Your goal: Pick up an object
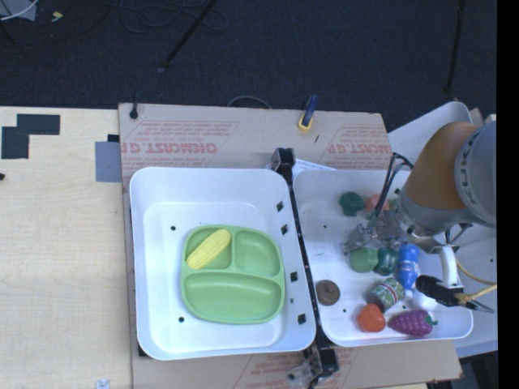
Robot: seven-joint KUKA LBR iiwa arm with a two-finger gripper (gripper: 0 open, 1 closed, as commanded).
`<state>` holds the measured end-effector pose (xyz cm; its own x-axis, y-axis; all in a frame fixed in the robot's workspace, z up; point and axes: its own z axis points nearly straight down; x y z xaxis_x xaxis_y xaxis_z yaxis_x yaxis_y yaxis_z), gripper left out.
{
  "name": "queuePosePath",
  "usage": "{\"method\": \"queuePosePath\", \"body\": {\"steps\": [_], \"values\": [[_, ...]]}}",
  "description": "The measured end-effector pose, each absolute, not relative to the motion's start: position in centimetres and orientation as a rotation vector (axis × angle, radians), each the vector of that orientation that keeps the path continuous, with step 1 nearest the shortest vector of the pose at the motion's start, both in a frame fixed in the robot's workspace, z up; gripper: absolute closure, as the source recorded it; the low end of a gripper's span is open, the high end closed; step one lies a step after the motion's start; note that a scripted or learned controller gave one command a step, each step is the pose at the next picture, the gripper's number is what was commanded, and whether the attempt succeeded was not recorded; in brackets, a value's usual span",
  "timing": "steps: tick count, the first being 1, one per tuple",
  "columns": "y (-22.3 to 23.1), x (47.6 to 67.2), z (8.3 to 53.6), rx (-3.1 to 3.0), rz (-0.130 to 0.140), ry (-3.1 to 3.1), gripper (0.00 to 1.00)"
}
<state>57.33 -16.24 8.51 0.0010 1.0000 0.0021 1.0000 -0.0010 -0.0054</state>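
Two bins point(154, 217), one tray point(235, 302), one corn point(208, 247)

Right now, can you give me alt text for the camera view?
The claw reaches into the right bin just above a green toy, among small toys. The left bin holds a green tray with corn.

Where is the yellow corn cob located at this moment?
The yellow corn cob lies in the upper-left compartment of the green divided plate, inside the left white bin in the camera view.
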Motion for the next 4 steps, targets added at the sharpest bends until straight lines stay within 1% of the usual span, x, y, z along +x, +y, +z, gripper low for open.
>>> {"method": "queuePosePath", "body": {"steps": [1, 2, 4], "values": [[-16.4, 57.4, 9.6, -2.223, 0.003, -2.212, 1.0], [-17.1, 56.7, 14.6, -2.225, 0.0, -2.218, 1.0], [-17.4, 56.6, 22.9, -2.222, -0.001, -2.222, 1.0]]}}
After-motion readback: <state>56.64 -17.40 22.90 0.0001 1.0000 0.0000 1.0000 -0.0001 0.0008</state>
